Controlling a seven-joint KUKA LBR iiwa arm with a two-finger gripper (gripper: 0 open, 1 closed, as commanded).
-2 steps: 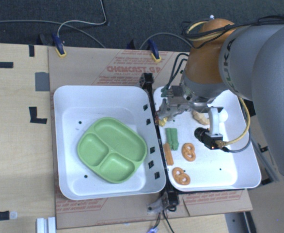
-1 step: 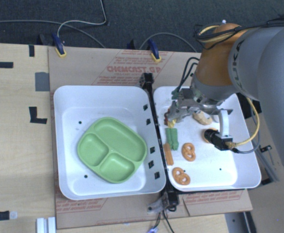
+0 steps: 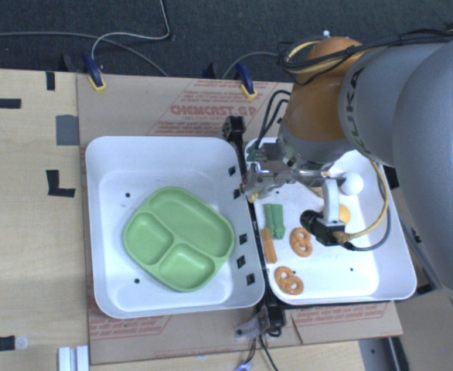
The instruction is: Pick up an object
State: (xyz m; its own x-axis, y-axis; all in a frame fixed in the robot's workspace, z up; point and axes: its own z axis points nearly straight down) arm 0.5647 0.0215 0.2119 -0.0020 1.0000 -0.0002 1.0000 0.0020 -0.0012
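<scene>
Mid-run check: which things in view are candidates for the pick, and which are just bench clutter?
Pick candidates, right bin:
- green block
- orange stick
- two pretzels
- white ball
- pincer at that bin's left edge

Lying about:
- green divided plate in left bin
- blue clamps
- cables

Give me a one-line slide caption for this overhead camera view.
Arm's gripper over right bin of toy food; green divided plate in left bin.
</scene>
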